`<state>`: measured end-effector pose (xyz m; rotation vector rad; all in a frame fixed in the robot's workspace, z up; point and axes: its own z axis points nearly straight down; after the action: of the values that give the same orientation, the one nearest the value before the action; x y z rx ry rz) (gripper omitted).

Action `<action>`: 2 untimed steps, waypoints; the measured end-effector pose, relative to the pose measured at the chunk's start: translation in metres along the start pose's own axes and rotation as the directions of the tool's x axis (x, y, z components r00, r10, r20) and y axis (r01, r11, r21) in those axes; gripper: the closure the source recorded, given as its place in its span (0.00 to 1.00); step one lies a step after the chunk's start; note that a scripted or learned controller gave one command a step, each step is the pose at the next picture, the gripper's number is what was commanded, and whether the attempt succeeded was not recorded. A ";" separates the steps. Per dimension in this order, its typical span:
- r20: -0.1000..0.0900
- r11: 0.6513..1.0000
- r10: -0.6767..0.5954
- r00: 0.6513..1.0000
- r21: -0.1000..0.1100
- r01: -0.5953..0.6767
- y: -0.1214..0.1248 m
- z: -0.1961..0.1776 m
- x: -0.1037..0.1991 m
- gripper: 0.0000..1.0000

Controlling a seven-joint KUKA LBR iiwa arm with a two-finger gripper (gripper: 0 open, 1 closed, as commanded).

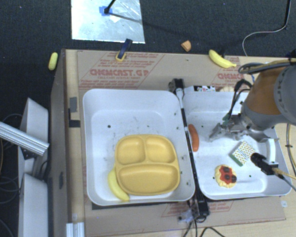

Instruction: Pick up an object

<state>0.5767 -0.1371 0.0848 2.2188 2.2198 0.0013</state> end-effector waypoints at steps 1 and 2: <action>0.001 1.000 -0.003 1.000 -0.003 0.003 0.093 -0.037 -0.070 0.00; -0.001 1.000 -0.001 1.000 0.003 0.001 0.033 0.001 -0.063 0.00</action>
<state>0.6093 -0.1998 0.0839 2.2192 2.2236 -0.0001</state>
